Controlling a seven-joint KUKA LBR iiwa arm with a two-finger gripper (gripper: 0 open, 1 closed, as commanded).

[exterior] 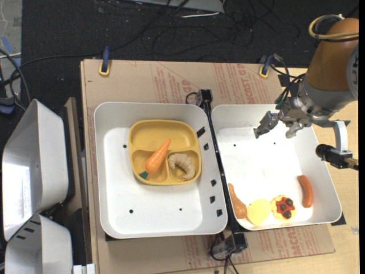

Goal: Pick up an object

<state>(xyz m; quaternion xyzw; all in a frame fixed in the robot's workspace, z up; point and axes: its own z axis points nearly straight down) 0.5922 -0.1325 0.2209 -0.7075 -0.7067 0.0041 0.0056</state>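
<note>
On the counter (pixel 142 73), the left bin (pixel 114 210) carries a yellow divided plate (pixel 162 131) holding a toy carrot (pixel 158 156) and a shrimp (pixel 182 165). Along the right bin's (pixel 268 170) near edge lie a sausage (pixel 307 190), drumstick (pixel 236 201), lemon slice (pixel 258 211) and small pizza (pixel 283 206). The pincer (pixel 279 124) hangs over its far edge, fingers apart, gripping nothing.

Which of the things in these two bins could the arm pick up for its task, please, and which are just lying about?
Pickable:
carrot
shrimp
sausage
drumstick
yellow disc
small pizza

Lying about:
yellow divided plate
cables
clamps
</note>
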